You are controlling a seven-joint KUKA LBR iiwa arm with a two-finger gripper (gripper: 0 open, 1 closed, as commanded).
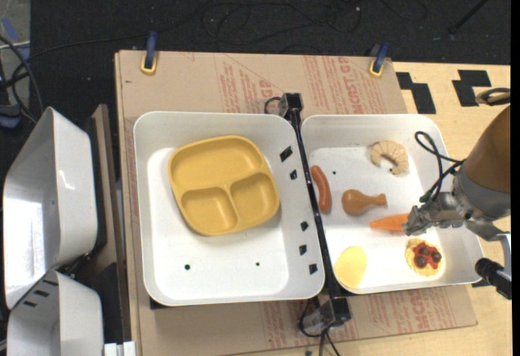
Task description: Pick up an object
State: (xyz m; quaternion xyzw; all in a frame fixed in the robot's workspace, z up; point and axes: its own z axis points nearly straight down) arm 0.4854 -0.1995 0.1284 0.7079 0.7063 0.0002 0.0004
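Over the right bin [455,273], the gripper [422,218], whose grasp state cannot be told, sits at the carrot's [388,223] right end; a good pickup needs it centered squarely before lifting.

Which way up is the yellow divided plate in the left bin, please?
Right side up: the yellow divided plate lies flat in the left bin, its three compartments facing upward.
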